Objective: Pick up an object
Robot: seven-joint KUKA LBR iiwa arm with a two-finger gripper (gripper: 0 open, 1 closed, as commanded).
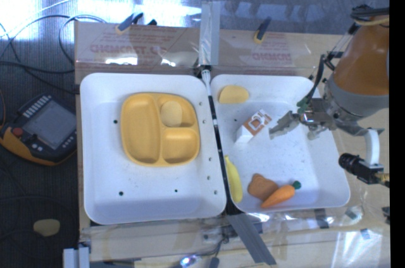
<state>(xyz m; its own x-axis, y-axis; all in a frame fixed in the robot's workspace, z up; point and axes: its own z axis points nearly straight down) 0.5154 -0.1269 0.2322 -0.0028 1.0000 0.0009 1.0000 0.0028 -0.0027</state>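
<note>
The gripper (288, 123) is hovering over the right bin (329, 153), its fingers standing slightly apart and gripping nothing. Just to its left, the white-and-orange box (254, 125) is lying nearly at the fingertips, not touching them. Farther up-left of the gripper, a yellow piece (233, 94) is sitting by the bin's rim. Below the gripper, a carrot (279, 195) and a brown piece (261, 184) are lying together, a banana (233, 179) left of them. Well left, a yellow tray (159, 129) is resting in the other bin (101, 184).
</note>
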